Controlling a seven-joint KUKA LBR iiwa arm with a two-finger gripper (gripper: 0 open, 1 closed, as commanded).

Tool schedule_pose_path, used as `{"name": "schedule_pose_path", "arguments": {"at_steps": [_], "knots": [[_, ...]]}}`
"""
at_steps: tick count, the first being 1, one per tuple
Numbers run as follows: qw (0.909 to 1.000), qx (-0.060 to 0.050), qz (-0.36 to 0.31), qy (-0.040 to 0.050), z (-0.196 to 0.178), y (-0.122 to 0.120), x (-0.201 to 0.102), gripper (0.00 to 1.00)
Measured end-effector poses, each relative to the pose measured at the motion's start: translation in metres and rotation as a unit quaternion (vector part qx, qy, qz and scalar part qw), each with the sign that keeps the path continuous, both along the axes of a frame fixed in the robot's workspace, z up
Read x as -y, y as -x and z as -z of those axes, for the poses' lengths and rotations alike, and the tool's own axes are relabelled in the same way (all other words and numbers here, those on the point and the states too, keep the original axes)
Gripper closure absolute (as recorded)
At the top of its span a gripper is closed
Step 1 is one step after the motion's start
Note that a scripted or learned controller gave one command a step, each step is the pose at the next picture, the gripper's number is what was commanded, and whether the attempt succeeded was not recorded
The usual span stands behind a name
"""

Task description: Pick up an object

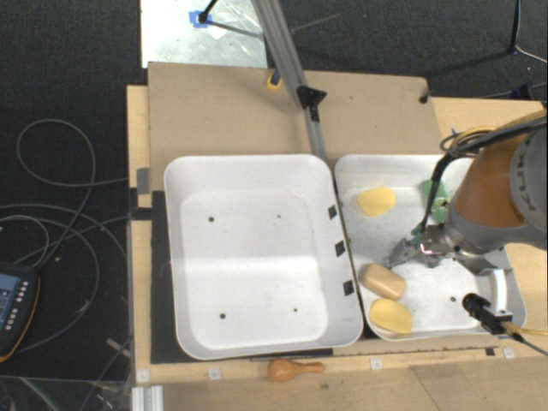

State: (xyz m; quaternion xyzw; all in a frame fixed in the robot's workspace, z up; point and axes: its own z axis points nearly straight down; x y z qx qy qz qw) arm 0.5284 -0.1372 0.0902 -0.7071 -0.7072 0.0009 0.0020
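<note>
Likeliest target, we think: the tan block [383, 281] in the right bin [360, 171], near the front wall by the divider. A yellow piece [390, 317] touches its front edge; another yellow piece [376, 201] sits well apart at the back. Gripper [409, 251] is low in the bin, just right of and behind the block, not on it. We cannot tell how it is set. Green item [439, 202] is partly behind the arm. Left bin [184, 174] and an orange thing [295, 368] on the tabletop [223, 92] lie outside the pick.
</note>
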Motion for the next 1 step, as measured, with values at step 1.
{"name": "schedule_pose_path", "arguments": {"at_steps": [1], "knots": [[1.0,0.003,0.0,0.0007,-0.0135,-0.0015,0.0006,1.0]]}}
